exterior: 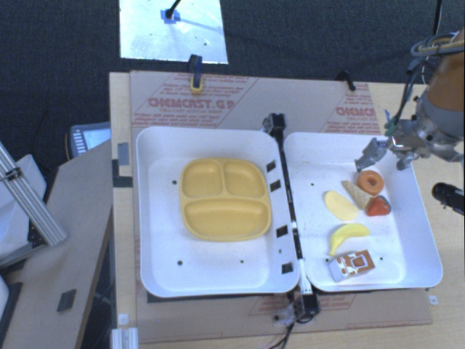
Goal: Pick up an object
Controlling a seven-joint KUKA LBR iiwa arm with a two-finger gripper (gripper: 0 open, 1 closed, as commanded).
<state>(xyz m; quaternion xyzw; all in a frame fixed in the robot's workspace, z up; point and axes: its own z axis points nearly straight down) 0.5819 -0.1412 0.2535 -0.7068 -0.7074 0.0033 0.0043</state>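
We look down on a tabletop [240, 97] carrying two shallow white bins side by side. The left bin [156, 217] holds a yellow divided plate [224, 198] lying flat near its middle, with bare white floor all around it. The right bin [414, 253] holds a cluster of toy food in its right half: an orange doughnut [370, 182], a tan wedge [354, 193] touching it, a red strawberry [378, 206] just below, a pale yellow oval slice [340, 206], a banana [348, 235], and a small brown and white box [351, 265] near the front wall. The bin's left half lies bare. The arm [442, 97] reaches in from the right; its claw [387, 155] hangs above the bin's back right part, just over the doughnut, fingers spread and pinching nothing.
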